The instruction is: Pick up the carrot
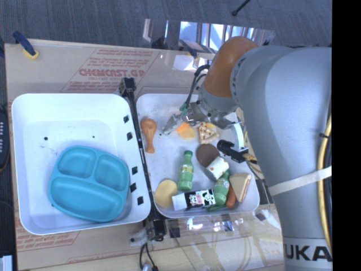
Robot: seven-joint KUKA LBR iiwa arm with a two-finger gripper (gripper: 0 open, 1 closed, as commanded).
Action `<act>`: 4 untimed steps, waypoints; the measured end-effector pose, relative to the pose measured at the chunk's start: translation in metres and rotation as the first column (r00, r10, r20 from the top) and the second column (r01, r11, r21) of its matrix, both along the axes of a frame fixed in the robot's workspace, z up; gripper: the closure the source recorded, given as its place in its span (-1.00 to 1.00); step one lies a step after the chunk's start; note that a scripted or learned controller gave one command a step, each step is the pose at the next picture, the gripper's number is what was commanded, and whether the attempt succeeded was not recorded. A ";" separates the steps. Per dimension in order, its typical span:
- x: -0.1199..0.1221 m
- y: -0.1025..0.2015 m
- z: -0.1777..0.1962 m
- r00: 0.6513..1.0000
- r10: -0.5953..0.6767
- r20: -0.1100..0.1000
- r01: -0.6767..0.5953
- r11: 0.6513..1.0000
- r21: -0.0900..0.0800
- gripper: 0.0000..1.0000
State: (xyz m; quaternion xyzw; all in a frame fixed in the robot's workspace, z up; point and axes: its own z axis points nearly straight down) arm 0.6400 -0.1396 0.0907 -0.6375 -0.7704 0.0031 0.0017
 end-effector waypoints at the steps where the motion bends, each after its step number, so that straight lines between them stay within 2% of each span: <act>1: -0.004 0.002 0.004 1.000 0.006 -0.021 -0.006 1.000 0.007 1.00; 2: -0.011 0.084 0.102 0.985 -0.174 0.004 0.174 0.985 0.001 1.00; 3: -0.046 0.055 0.166 0.931 -0.365 0.001 0.365 0.931 -0.005 1.00; 4: -0.060 0.020 0.163 0.885 -0.466 -0.008 0.466 0.885 -0.007 1.00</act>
